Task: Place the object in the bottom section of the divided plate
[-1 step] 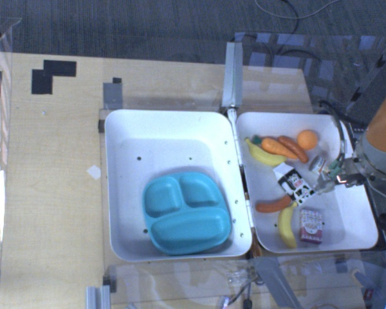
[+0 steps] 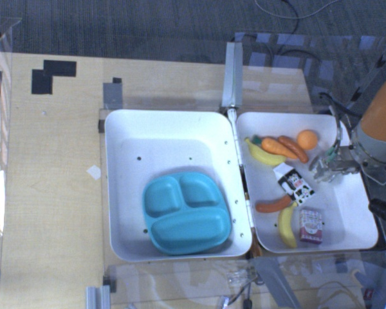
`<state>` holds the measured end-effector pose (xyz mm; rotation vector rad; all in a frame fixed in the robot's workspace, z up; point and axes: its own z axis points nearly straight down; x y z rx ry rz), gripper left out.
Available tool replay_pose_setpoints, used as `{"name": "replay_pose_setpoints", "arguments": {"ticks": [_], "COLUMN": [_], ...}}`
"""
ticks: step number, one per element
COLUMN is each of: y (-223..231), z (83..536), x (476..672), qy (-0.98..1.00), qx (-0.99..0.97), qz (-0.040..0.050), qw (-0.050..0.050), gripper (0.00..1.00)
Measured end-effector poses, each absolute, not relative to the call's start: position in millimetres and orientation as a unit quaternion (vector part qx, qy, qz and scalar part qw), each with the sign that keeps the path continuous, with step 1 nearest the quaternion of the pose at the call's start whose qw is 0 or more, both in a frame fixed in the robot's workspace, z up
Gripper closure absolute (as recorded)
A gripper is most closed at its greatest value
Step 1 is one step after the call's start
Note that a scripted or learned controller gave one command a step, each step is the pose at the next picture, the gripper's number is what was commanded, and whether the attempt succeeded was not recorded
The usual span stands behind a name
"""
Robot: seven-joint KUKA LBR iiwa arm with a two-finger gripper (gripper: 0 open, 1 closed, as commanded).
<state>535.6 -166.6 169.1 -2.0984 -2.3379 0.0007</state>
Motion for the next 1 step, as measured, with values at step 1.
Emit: {"name": "replay_pose_setpoints", "arguments": {"ticks": [1], "y": [-179.5], "z": [202.5], "x": [561.7], "qy": [-0.711], "qx": [-0.703], "qz": [-0.0002], "qw": [-0.001], "gripper": [1.00]}}
